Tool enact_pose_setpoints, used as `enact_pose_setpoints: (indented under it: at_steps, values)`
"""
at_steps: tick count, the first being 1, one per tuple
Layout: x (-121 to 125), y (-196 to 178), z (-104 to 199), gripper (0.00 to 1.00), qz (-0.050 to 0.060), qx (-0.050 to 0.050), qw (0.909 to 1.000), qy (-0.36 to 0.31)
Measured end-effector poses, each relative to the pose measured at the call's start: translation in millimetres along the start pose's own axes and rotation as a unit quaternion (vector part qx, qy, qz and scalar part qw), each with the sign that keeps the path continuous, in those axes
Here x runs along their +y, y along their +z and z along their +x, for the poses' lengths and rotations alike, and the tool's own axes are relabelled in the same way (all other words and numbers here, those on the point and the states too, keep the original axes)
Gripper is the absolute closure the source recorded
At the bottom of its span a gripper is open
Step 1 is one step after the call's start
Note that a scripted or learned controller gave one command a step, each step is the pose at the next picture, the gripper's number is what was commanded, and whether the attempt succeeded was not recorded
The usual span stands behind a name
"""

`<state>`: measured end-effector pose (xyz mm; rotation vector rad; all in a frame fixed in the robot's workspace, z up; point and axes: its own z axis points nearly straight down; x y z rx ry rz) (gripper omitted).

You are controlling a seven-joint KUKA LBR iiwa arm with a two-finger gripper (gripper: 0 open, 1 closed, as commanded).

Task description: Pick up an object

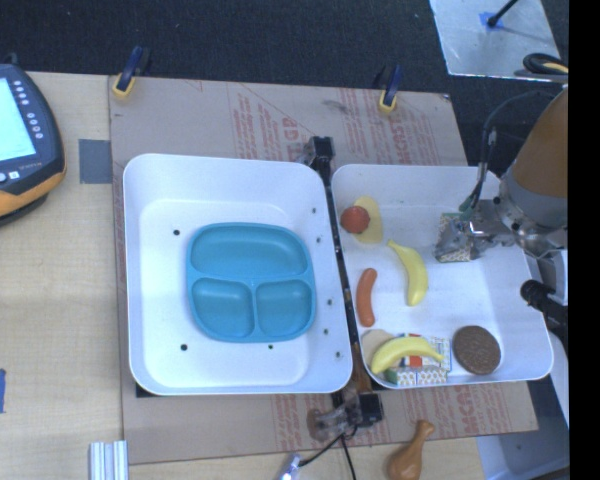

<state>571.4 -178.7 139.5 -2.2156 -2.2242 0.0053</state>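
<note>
The right bin (pixel 510 268) holds several toy foods. A red tomato (pixel 355 219) rests against a pale yellow piece at the bin's far left. A yellow banana (pixel 412 273) lies in the middle, with an orange sausage (pixel 366 296) to its left. A second banana (pixel 408 351) lies on a small printed box (pixel 423 372) at the front, and a brown round cookie (pixel 476 349) sits to its right. My gripper (pixel 458 240) is low over the bin floor, just right of the middle banana and apart from it. The arm (pixel 540 168) comes in from the right.
The left bin (pixel 150 268) holds a blue divided plate (pixel 251 279). A handheld pendant (pixel 10 138) lies at the far left of the bench. A brown toy drumstick (pixel 410 453) lies outside the bins at the front. Clamps (pixel 388 88) pin the cardboard's far edge.
</note>
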Motion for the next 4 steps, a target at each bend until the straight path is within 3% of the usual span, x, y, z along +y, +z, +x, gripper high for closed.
enact_pose_setpoints:
  at_steps: [1, 2, 3, 4]
  values:
    - [71, -41, 37, 1.0, -0.001, 0.001, 1.0, 0.0]
    - [85, -90, 67, 1.0, -0.001, 0.001, 1.0, 0.0]
    - [55, -82, 77, 1.0, 0.0, 0.0, 1.0, 0.001]
    - [19, -64, 138, 1.0, 0.001, 0.0, 1.0, -0.001]
